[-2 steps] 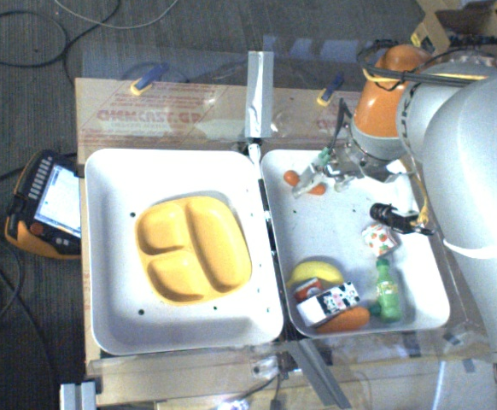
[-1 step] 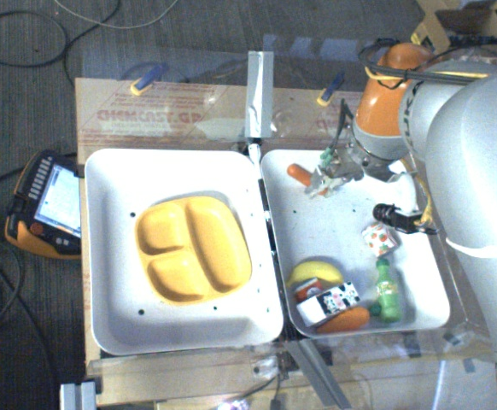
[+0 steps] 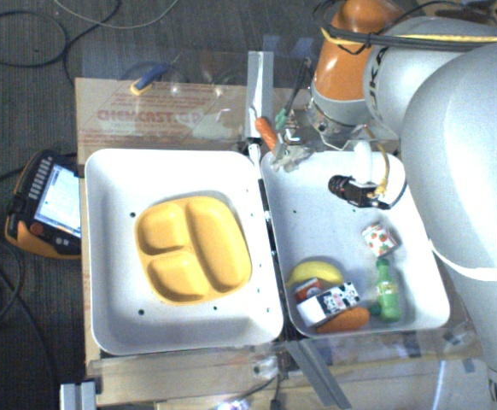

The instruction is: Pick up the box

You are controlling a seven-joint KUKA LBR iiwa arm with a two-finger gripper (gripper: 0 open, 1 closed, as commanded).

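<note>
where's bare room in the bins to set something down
Right bin: bare floor mid-bin, between the gripper at its far end and the yellow fruit. Its near end is crowded: fruit, cow-print box, green bottle, small box. Left bin: only margins around the yellow tray.

Grey arm with orange band (image 3: pixel 453 101) reaching in from right; gripper (image 3: pixel 284 154) hovering at far left corner of right white bin (image 3: pixel 317 216); small white box with red-green print (image 3: pixel 380 239) lying near its right wall, apart from gripper; yellow divided plastic tray (image 3: pixel 194 248) sitting in left white bin (image 3: pixel 112 173).
</note>
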